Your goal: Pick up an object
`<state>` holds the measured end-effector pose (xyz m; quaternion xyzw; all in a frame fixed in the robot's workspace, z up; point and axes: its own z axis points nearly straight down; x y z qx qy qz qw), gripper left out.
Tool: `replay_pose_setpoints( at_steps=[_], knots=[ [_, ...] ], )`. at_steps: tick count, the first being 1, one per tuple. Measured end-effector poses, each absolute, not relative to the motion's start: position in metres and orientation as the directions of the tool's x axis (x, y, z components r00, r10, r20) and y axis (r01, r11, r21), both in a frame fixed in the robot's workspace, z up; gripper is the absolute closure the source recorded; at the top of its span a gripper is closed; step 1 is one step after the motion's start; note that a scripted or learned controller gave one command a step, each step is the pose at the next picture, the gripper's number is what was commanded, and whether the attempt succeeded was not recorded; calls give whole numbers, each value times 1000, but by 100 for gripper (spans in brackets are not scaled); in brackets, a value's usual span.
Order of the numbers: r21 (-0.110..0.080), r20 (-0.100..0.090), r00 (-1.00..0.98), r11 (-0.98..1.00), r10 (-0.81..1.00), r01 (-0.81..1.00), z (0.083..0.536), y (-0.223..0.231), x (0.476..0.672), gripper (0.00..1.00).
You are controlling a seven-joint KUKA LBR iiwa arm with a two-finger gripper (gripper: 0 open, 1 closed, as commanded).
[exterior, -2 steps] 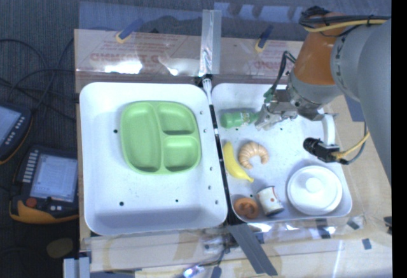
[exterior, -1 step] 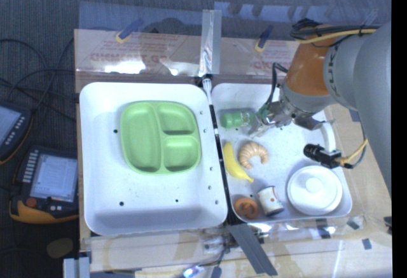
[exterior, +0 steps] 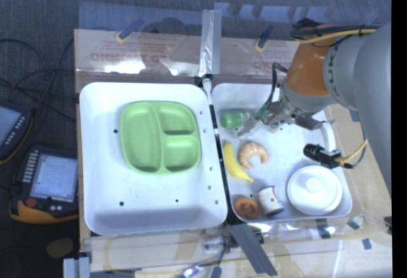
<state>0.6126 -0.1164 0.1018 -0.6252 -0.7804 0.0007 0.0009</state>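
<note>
Near edge of the right bin [exterior: 289,143]: a brown round item [exterior: 246,207] sat with a small white can [exterior: 270,199] (red marking) just beside it. A white bowl [exterior: 313,189] sat in the corner on the arm's side.

Mid bin: a banana [exterior: 234,162] lay along the wall shared with the left bin [exterior: 102,162]. A croissant [exterior: 253,153] sat just beside it, touching or close to it. The left bin held a green divided plate [exterior: 160,137], well apart from all of that.

Far end of the right bin: a green object [exterior: 234,119] sat close to the divider wall. The gripper [exterior: 266,114] was low over the bin floor, just beside the green object on its arm side. I couldn't tell whether it was released or clenched, and saw nothing held in it.

My read was that the green object was the target, being the nearest thing to the gripper.
- It looked like a small smooth plastic piece: probably light, stiff enough, maybe slippery.
- The exact shape was too blurred to call.
- Best hold would be across its narrow width, at the middle.
- The wall on one side and the banana tip on the near side left little clearance, so come straight down.
- A side nudge would likely just skate it along the floor.
- The croissant looked like the easier fallback: matte and curved, so pinch across the thick middle.
</note>
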Motion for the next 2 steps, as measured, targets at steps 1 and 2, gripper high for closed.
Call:
replay_pose_setpoints(
  at_steps=[1, 2],
  knots=[
    [14, -9, -273, 273, 962, 962, 91, -102, 560, 0],
    [14, -7, -272, 272, 962, 962, 99, -102, 560, 100]
  ],
)
